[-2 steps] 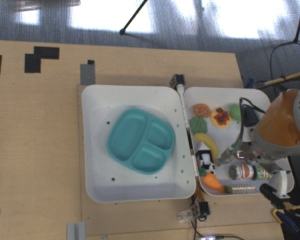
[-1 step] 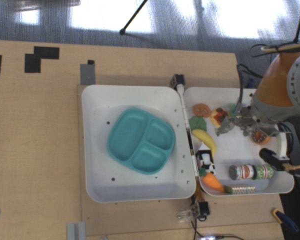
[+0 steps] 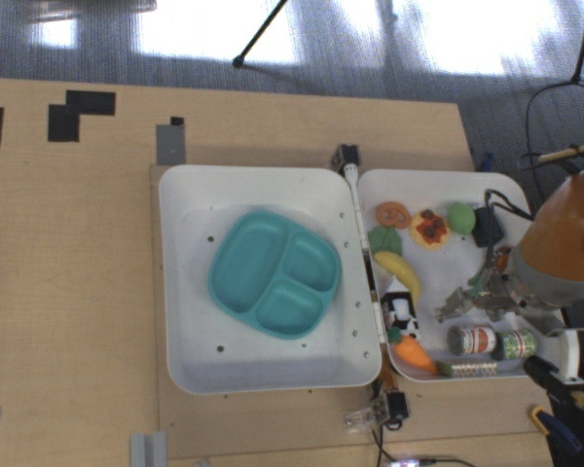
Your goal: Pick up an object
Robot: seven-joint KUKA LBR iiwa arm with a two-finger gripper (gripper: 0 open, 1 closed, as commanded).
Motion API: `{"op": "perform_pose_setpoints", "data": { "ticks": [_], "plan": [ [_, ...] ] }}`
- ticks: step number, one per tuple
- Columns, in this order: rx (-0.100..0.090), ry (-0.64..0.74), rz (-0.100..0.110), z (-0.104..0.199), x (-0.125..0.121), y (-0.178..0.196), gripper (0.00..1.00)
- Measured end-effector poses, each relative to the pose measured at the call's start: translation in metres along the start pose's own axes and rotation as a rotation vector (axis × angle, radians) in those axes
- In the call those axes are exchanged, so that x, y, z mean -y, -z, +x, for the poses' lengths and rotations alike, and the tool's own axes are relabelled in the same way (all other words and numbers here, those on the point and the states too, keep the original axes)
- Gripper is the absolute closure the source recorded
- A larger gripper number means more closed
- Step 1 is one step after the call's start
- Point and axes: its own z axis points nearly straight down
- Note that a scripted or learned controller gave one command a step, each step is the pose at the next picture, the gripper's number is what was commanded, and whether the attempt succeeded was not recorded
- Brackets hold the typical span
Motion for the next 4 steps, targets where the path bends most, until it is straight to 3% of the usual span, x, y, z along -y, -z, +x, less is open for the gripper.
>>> {"op": "perform_pose_setpoints", "data": {
  "ticks": [1,2,3,4],
  "plan": [
    [-0.004,0.003,-0.004,-0.049,-0.003,-0.01,0.0],
    [-0.004,0.001,-0.004,-0.049,-0.003,-0.01,0.0],
    [0.004,0.002,-0.008,-0.031,-0.003,-0.01,0.0],
    [0.002,0.002,-0.01,0.016,-0.003,-0.01,0.0]
  ]
}}
